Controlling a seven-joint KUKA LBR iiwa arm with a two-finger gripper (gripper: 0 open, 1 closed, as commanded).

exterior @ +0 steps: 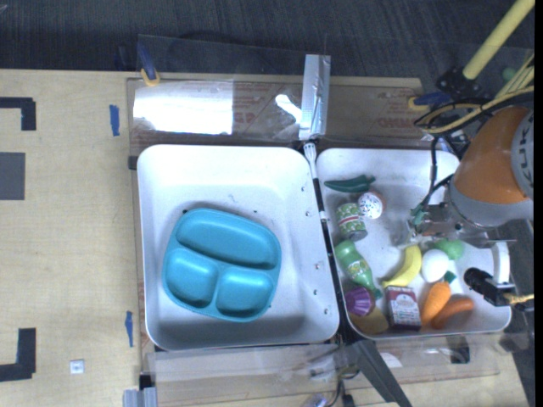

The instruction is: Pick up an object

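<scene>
The right bin (pixel 382 161) holds several toy foods. Among them are a dark green pepper (pixel 349 182), a speckled white ball (pixel 370 204), a small can (pixel 349 219), a green bottle (pixel 355 264), a banana (pixel 408 266), a white egg (pixel 435 267), a carrot (pixel 436 300) and a red box (pixel 403 305). My gripper (pixel 434 225) hangs low over the right half of this bin, just above the egg and the banana, and the grey wrist (pixel 479 214) hides its lower parts. Nothing shows between its fingers.
A blue divided plate (pixel 222 261) lies in the left bin (pixel 170 172). A purple toy (pixel 360 298) sits by the right bin's front wall. The orange band of the arm (pixel 499 164) overhangs the right bin's far right side. Cables and a yellow rod (pixel 501 28) run behind it.
</scene>
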